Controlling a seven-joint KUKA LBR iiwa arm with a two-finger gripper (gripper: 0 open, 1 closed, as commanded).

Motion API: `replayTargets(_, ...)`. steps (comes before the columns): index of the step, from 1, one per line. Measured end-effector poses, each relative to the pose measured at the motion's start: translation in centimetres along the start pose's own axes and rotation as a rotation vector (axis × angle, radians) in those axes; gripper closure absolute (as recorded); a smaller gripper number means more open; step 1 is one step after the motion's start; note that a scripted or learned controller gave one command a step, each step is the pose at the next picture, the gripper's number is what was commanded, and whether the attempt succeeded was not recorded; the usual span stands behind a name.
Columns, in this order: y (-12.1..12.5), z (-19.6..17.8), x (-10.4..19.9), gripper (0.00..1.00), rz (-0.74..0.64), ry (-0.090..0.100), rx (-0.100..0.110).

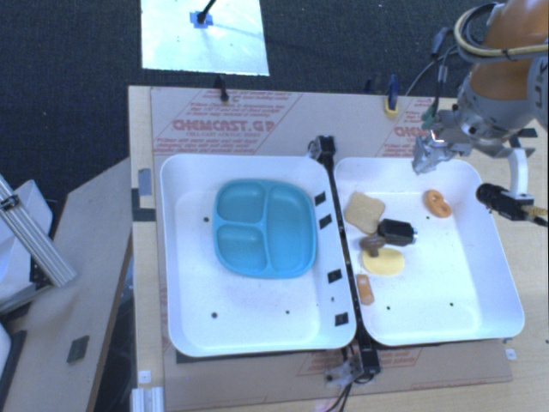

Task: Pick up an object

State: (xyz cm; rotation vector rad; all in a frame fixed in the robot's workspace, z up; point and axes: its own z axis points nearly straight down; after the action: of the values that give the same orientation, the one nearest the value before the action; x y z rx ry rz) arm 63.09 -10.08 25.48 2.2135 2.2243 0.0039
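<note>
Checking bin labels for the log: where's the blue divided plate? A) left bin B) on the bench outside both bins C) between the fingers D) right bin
A: the blue divided plate lies flat inside the left bin, while the small food pieces such as the orange ring sit in the right bin.

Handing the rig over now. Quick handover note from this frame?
Gripper: above the right bin's far rim, nothing seen between its fingers.
Right bin: orange ring, tan slice, black block, yellow disc, small orange piece.
Left bin: blue divided plate.
Done: nothing picked.
Left: descend, grasp one; the ring looks nearest.
</note>
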Motion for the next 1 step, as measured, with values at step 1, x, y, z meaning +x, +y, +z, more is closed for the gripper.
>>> replayTargets(1, 1.3, 1.32, 5.44, 1.0, -0.004, 0.001, 0.001)
